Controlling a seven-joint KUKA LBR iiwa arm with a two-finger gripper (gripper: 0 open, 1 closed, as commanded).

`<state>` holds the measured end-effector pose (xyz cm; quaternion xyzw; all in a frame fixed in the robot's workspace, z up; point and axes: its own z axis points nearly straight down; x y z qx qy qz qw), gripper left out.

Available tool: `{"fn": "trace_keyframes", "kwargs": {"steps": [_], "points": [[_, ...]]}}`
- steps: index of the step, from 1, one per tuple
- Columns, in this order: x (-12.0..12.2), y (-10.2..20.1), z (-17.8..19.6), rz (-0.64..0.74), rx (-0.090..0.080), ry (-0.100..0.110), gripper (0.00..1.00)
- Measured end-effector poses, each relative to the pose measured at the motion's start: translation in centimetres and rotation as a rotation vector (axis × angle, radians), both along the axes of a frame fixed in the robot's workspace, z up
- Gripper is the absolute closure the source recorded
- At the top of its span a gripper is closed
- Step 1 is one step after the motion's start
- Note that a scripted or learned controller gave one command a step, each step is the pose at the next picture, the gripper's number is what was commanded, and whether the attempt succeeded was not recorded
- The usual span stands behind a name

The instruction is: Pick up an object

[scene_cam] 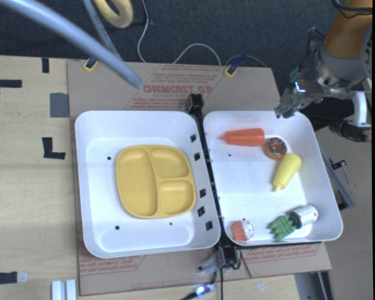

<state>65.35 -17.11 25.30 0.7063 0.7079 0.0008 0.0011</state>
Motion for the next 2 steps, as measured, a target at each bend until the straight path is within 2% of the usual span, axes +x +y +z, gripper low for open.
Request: {"fn": "trace_keyframes", "kwargs": {"steps": [2], "points": [[0.3, 10.4, 0.6, 0.004, 0.002, 0.004, 1.0]]}}
